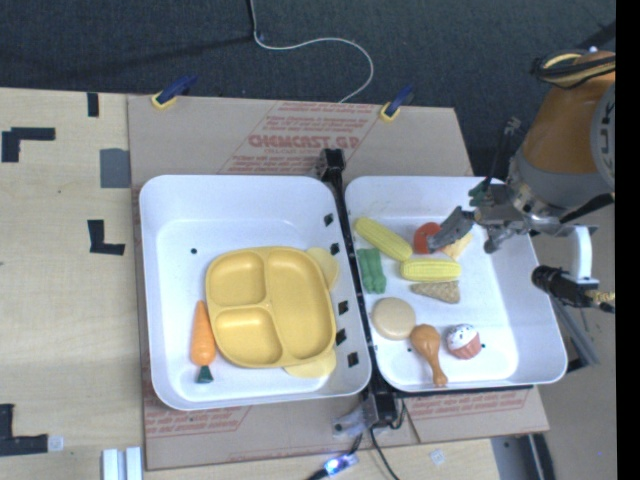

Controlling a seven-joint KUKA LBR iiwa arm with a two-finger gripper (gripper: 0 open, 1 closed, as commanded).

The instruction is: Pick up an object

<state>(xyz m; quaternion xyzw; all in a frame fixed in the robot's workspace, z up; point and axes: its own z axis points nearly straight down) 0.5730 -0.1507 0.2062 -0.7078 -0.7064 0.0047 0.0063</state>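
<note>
Several toy foods lay loose in the right bin (535,353), within the arm's reach. The gripper (457,230) hung low over a small red, rounded piece, perhaps a tomato (428,236), apparently lined up to grasp it; whether it gripped anything, I could not tell.

The place looked like a robotics laboratory, not a home. The gripper (470,226) hung over a white bin (530,358) of plastic toy food. To its left, a second bin (165,208) lay on cardboard sheets (290,138) clamped to a wooden bench (60,298) with black tape marks. A loose cable (310,43) ran across dark carpet beyond it.
</note>
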